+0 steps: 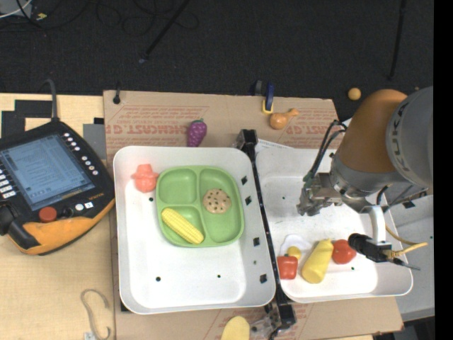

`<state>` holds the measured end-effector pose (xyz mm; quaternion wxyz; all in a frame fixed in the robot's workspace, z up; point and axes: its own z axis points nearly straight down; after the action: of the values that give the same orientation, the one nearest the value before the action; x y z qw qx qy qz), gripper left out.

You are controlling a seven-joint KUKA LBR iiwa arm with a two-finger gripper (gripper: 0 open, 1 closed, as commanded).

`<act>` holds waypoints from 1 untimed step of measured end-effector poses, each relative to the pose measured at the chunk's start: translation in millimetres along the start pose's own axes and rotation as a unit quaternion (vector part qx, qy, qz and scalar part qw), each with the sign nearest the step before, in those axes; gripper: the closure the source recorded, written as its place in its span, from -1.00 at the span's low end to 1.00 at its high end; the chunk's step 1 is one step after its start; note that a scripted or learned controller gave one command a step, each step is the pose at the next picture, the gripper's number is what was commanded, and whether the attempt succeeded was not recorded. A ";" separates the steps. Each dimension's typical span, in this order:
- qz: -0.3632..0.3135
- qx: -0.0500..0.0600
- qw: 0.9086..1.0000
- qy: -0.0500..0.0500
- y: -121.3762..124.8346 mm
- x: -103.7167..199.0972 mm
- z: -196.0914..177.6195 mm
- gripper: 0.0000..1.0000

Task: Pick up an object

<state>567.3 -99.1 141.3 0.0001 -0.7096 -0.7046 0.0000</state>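
So, quick notes on this one:

Arm: the grey arm (396, 147) reaches in from the right, its wrist hanging over the right bin (283, 190).

Gripper: the gripper (309, 202) sits above bare bin floor; honestly can't tell how it's set from this angle.

Targets: candidates lie along the near side of the right bin, with a yellow bottle-shaped toy (317, 261) between a red block (287, 267) and a red tomato-ish piece (342, 252).

Left bin: the left bin (134, 261) holds a green divided plate (199, 205) with a corn cob (182, 226) and a cookie (216, 201), plus a pink toy (144, 178) just beside the plate.

How I'd do it: shift toward the near side, centre over the yellow toy, close across its narrow width. It's crowded there, so a neighbour could get nudged.

Surface: white plastic bins on cardboard (163, 119) over a wooden bench (42, 289).

Room: a teach pendant (46, 183) on the left, dark carpet and cables (106, 6) behind.
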 end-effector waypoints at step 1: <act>-0.003 -0.002 1.000 0.000 3.5 -0.1 -63.0 1.00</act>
<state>570.8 -99.2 204.3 -0.0012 -0.7074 -0.7068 -0.0011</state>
